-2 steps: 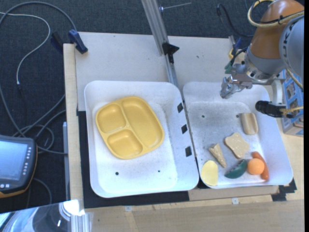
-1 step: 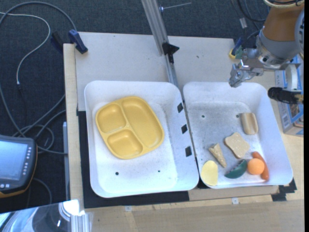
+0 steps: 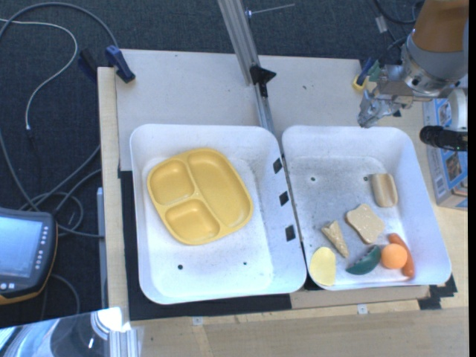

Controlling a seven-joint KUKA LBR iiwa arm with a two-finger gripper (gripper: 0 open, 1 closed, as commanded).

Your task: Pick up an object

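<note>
My gripper hangs over the far rim of the right bin, above and well behind the food pieces. Nothing shows between its fingers. In the right bin's near right part lie a tan bread roll, a toast slice, a cheese wedge, a pale yellow disc, a dark green piece, an orange ball and a red-orange carrot.
The left bin holds a yellow divided plate. A metal pole slants down to the gap between the bins. A blue clamp sits at the bench's far left corner. Cables and a screen lie on the floor at left.
</note>
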